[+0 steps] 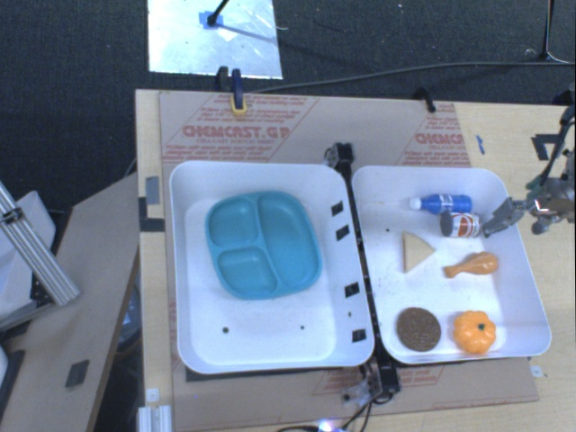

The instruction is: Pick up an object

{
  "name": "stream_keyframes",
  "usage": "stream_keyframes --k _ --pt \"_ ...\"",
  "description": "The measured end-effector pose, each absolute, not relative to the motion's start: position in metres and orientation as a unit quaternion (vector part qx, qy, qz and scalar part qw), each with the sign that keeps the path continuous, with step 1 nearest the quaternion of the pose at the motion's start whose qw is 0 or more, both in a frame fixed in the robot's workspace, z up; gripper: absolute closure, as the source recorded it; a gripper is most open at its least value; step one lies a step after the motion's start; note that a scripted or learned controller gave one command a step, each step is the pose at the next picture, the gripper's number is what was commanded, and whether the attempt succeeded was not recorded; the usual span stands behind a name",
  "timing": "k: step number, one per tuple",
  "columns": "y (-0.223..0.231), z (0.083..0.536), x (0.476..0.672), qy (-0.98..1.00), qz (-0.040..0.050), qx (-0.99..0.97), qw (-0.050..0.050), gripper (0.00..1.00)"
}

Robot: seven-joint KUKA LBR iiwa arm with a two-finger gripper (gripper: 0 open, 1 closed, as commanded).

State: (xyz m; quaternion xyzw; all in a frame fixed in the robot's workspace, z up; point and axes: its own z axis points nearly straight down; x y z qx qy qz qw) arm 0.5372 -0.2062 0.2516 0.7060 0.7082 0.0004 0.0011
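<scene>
Tool (pixel 500 216), jaw state seemingly unreadable, hangs beside the small cylindrical can (pixel 461 226) near the blue plastic bottle (pixel 443 204).

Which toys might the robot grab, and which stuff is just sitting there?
Might get grabbed, all in the right bin: blue bottle, small can, cheese wedge, chicken leg, brown cookie, orange pumpkin. The gripper is nearest the can.

Just sitting there: teal divided plate in the left bin, blue and yellow clamp.
</scene>
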Motion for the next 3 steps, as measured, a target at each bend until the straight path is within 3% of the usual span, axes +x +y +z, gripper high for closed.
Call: stream_keyframes --k 1,2,3 --pt "-0.205 0.189 0.534 0.707 -0.0007 0.707 -0.001 0.0" --pt "-0.2 0.14 0.544 0.709 -0.0001 0.706 0.0 0.0" --pt "-0.204 0.098 0.549 0.707 0.0025 0.707 0.011 0.0"
